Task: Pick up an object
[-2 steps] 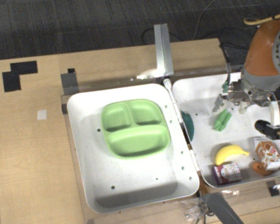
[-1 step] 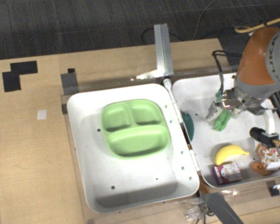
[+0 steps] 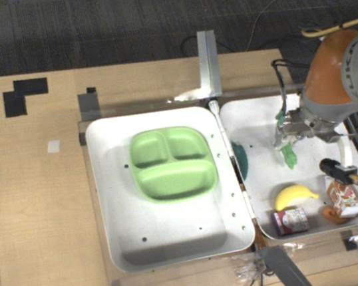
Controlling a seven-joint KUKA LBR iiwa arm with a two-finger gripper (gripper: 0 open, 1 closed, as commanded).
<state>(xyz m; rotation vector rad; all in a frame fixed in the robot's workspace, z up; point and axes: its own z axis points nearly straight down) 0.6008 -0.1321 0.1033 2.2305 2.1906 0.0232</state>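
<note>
Wooden tabletop (image 3: 35, 215) carries two bins, and in the right bin (image 3: 256, 120) the hand (image 3: 288, 136) pinches a small green piece (image 3: 290, 155) that hangs just below its fingers, long axis near upright, pointing down toward the banana (image 3: 294, 195).

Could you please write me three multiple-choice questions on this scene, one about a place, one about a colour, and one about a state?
1. Where does the green divided plate lie?
A. left bin
B. right bin
C. on the bench

2. What colour is the small thing at the gripper?
A. red
B. green
C. blue

3. How does the banana rest?
A. in the gripper
B. on the plate
C. on the floor of the right bin

Answers: 1 A, it sits in the left bin. 2 B, it shows green against white. 3 C, it lies apart from the gripper.
</note>
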